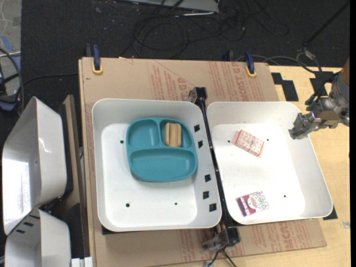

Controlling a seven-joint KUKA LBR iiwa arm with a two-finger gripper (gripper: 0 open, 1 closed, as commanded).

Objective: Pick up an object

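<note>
Two small packets lie in the right bin (pixel 311 166): a pink and white one (pixel 248 143) toward the back and a purple and white one (pixel 253 203) near the front. In the left bin (pixel 105 166) a teal divided plate (pixel 162 149) carries a tan wooden block (pixel 173 134) in its upper right compartment. My gripper (pixel 301 126) hangs over the right bin's far right rim, well to the right of the pink packet, and nothing shows between its tips.
The bins rest on a brown cardboard sheet (pixel 167 77) held by clamps (pixel 97 60) at the back. A black divider strip (pixel 210 160) runs between the bins. White containers (pixel 30 160) stand at the left edge. Cables lie on the dark floor behind.
</note>
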